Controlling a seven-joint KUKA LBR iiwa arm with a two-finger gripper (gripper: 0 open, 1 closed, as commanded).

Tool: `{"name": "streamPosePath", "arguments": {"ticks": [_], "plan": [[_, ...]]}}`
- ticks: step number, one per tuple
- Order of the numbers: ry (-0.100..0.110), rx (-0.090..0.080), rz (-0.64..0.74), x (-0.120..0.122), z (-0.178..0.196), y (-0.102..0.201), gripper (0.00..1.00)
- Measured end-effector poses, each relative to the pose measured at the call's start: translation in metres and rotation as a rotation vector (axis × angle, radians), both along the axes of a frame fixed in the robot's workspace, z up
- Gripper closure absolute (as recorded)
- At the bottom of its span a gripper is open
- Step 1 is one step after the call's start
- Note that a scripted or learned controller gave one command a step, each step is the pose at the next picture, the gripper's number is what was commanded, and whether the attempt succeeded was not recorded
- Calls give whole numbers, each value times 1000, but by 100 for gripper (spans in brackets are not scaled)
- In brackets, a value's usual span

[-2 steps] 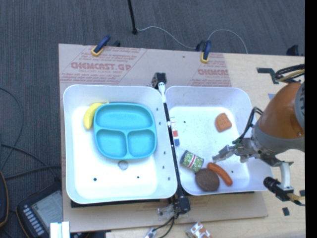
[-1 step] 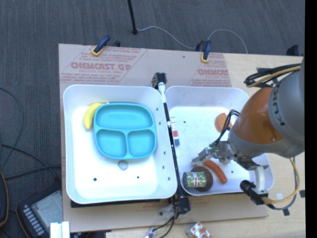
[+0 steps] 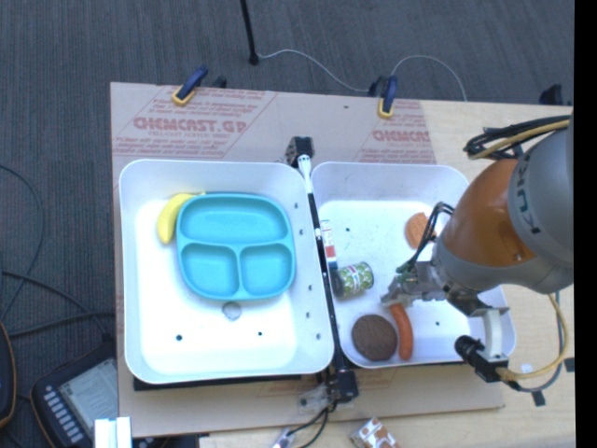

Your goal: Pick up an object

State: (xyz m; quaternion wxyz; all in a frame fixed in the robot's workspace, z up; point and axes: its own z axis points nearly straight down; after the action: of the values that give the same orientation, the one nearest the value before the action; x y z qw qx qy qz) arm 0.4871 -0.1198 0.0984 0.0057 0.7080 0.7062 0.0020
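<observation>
My gripper (image 3: pixel 403 294) hangs low in the right bin (image 3: pixel 373 194), at the end of the grey and orange arm. Just below it lies a red sausage (image 3: pixel 404 332), whose upper end is close to the gripper tip. A brown round disc (image 3: pixel 375 337) lies to the left of the sausage. To the left of the gripper, a small green-patterned can (image 3: pixel 354 279) lies on its side. An orange object (image 3: pixel 415 229) at the back is partly hidden behind the arm.
The left bin (image 3: pixel 140 278) holds a blue divided plate (image 3: pixel 235 245) with a yellow banana (image 3: pixel 169 217) along its left edge. A ridge (image 3: pixel 317 250) divides the two bins. Cables and a bracket (image 3: pixel 485 348) hang off the arm near the right bin's front corner.
</observation>
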Motion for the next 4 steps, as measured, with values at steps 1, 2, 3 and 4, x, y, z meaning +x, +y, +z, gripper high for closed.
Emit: {"name": "streamPosePath", "arguments": {"ticks": [1,2,3,4], "plan": [[11,5,4,-3,86,84,100],[12,5,3,-3,86,83,0],[12,5,3,-3,86,83,0],[12,5,3,-3,86,83,0]]}}
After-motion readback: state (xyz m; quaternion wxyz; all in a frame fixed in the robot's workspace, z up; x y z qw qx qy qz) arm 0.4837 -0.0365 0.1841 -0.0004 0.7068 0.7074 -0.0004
